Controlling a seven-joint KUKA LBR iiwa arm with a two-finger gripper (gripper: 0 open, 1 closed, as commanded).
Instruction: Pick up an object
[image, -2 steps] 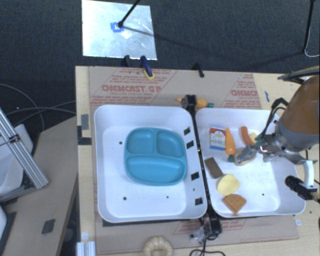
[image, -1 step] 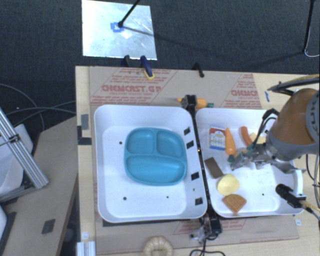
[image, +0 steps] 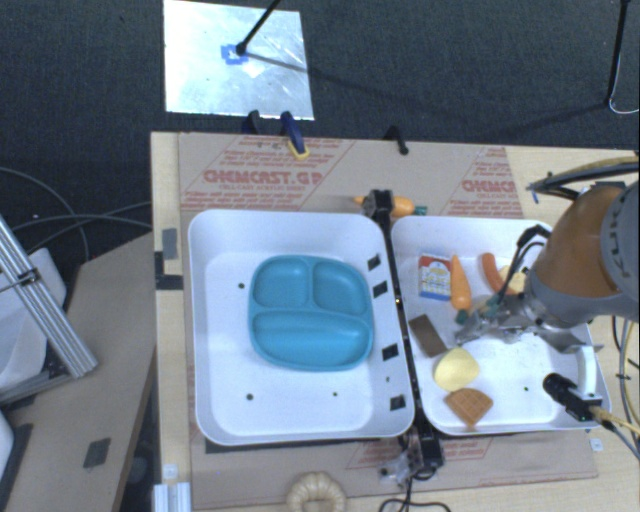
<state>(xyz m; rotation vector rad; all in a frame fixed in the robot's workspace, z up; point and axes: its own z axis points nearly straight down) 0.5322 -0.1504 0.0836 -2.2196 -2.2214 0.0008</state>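
While pincer (image: 478, 328) state unclear | carrot (image: 459, 283), brown block (image: 427, 335), yellow piece (image: 455, 369) crowd it

The hand (image: 478, 326) is blurred and small, so whether its fingers are apart or closed can't be made out. The arm (image: 590, 265) behind it runs off the right edge and covers part of the right bin (image: 520, 415). Just behind the hand, the reddish piece (image: 490, 268) is partly hidden by a cable.
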